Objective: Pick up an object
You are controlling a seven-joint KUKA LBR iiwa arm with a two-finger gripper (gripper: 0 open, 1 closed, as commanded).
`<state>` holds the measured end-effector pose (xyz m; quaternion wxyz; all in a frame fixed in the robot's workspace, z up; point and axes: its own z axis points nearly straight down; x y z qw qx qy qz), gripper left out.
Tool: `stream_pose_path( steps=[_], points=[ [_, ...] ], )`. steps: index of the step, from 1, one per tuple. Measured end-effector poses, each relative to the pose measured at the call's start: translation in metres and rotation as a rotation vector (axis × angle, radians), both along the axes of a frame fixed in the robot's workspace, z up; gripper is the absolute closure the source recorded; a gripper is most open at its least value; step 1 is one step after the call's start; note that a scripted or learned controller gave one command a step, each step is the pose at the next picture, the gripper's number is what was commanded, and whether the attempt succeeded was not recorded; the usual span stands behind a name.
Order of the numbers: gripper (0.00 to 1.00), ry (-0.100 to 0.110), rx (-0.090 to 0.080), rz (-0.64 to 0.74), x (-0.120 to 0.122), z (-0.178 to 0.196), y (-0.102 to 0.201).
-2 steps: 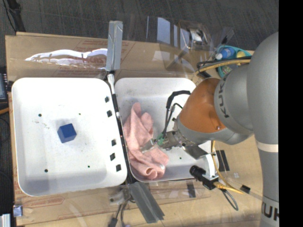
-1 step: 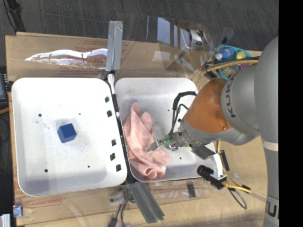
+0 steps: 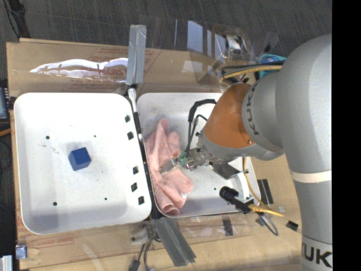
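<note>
Pink cloth [image 3: 167,168] bunched in rt bin [image 3: 169,103], fingers [image 3: 181,162] on it, grip state unclear, blue cube [image 3: 79,158] in left bin [image 3: 34,109].

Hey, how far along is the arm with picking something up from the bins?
Done: the arm has reached into the right bin, with its tool down at the pink cloth. In hand: nothing clearly; the cloth lies on the bin floor. Left: grip and lift. The blue cube sits in the left bin.

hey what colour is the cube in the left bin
Blue. The cube lies in the left bin, plain in the camera view.
</note>
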<state>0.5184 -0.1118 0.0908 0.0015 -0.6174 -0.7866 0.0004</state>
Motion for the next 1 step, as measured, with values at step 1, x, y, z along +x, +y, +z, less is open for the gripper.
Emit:
stream_pose_path(
  steps=[1],
  points=[
    [1.00, 0.004, 0.002, 0.006, 0.0006, 0.0082, 0.0011]
  ],
)
